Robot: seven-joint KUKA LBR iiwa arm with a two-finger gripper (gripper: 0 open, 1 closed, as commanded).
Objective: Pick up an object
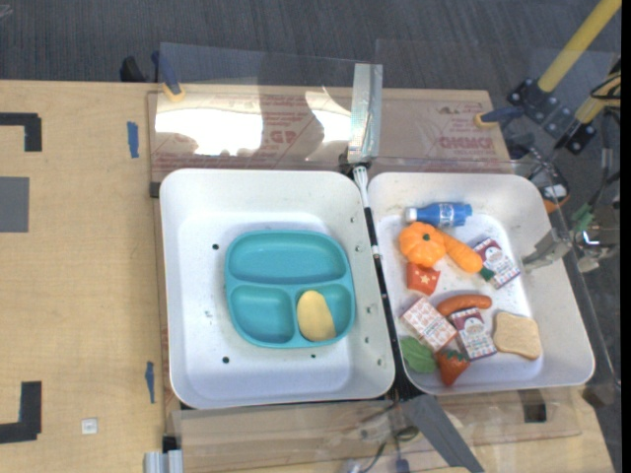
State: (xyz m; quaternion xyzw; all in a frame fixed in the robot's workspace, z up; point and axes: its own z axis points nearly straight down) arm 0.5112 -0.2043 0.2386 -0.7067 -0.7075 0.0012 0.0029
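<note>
**Claw at the right bin's far rim, toys just beside it**

Camera view: Two white bins sit side by side on the bench. The left bin (187, 264) holds a teal divided tray (281, 269), and a yellow potato-like piece (315, 315) lies in the tray's lower right compartment. The right bin (562, 358) holds the pile of toy food. A blue bottle (439, 213) lies on its side at the top. Below it are an orange pumpkin (422, 244) and a carrot (461, 254), which touch. A small carton (497, 262) lies tilted just to their right. Lower down are a sausage (463, 304) and a bread slice (517, 335).

What looks like the gripper (552, 250) is a grey, blurred shape over the right bin's right rim. I cannot tell if the claw is spread or pressed together, and nothing can be seen held in it.

The toys all lie to the claw's left in this view. The small carton is nearest, close beside it, and the bread slice is below and slightly left. The carrot's long axis runs diagonally, down toward the claw. I judge the carton or the bread the shortest reach. The potato piece in the left bin is well apart.
</note>
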